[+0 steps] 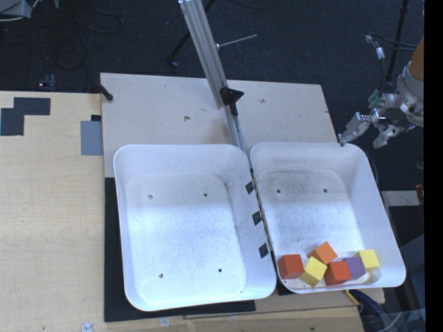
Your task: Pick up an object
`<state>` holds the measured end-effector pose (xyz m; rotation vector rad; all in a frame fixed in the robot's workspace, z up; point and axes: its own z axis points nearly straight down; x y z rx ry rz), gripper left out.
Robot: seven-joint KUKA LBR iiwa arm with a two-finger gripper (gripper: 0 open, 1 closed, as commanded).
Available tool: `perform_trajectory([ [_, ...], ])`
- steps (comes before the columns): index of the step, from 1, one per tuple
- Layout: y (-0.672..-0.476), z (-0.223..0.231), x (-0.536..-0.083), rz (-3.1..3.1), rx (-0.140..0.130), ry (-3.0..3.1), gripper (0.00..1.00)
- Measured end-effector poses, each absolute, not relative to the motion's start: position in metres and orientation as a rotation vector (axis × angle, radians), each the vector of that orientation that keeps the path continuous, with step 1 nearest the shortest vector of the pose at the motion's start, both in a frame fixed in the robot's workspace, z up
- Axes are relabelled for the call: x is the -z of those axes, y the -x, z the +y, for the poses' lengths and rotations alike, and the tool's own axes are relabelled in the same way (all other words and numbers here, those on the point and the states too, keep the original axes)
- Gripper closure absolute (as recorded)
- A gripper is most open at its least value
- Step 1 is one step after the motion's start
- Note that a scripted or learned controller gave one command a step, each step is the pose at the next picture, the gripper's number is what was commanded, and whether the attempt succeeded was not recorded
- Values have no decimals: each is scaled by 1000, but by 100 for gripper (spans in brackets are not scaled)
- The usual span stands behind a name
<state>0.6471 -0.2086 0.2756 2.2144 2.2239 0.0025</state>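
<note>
The left bin (183, 223) is seen on the bench (48, 206), its floor just speckled with grey scuffs. At 12 o'clock from the gap between the two bins, a slanted metal rail (208, 54) is planted, leaning up toward 11 o'clock.

The right bin (325, 178) is set touching the left one along their shared edge. All the blocks are bunched in its 6 o'clock corner, pretty much in one huddle: a red block (291, 265) at the 9 o'clock end, a yellow one (313, 271) right beside it, an orange one (322, 252) tucked just behind at 12, then a second red-orange one (338, 272), a purple one (355, 266) and a smaller yellow one (369, 259) at the 3 o'clock end, against the bin wall.

The gripper (368, 131) is found outside the right bin, off its 1 o'clock corner, well apart from the blocks. Its fingers (354, 126) are spread apart with nothing between them. No block is lifted; all are resting on the bin floor.
</note>
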Motion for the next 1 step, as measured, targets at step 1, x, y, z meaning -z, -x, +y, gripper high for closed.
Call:
perform_trajectory([
  [1, -636, -209, -264, 2224, 4, -2223, 0],
])
